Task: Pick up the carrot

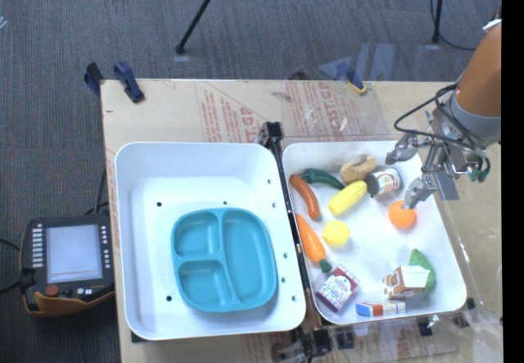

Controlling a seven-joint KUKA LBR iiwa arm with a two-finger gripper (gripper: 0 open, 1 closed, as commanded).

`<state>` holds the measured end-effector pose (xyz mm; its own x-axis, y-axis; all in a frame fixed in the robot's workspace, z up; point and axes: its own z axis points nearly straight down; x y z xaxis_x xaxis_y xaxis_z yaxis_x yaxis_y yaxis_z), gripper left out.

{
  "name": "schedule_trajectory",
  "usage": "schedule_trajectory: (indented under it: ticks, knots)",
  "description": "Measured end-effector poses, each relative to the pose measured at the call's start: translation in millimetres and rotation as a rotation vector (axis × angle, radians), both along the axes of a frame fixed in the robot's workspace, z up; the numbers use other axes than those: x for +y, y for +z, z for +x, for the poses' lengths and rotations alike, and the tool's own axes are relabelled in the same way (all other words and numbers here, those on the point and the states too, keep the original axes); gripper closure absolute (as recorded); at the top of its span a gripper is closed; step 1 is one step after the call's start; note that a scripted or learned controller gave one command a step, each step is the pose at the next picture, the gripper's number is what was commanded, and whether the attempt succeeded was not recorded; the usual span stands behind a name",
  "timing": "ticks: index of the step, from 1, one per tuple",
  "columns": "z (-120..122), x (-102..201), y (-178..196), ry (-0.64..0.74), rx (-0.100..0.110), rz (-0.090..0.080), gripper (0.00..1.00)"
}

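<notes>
The carrot (pixel 310 239) is orange and tapered. It lies along the left wall of the right bin (pixel 455 259), between a reddish sausage (pixel 305 196) and a maroon packet (pixel 336 288). My gripper (pixel 431 189) hangs over the bin's upper right part, far to the right of the carrot. It is open, with nothing between its fingers. One fingertip (pixel 414 196) sits just above a round orange (pixel 402 216).
The right bin also holds a corn cob (pixel 348 197), a lemon (pixel 336 233), a green pepper (pixel 323 179), a potato (pixel 358 166), a can (pixel 386 183), a small carton (pixel 407 279) and a flat box (pixel 378 309). A blue divided plate (pixel 223 259) lies in the left bin (pixel 139 173).
</notes>
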<state>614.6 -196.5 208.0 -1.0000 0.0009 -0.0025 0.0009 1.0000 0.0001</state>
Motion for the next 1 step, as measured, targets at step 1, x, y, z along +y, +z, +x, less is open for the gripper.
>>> schedule_trajectory:
  ticks: [1]
  knots:
    - [22.2, -10.9, -121.9, 0.268, 0.003, 0.003, 0.00]
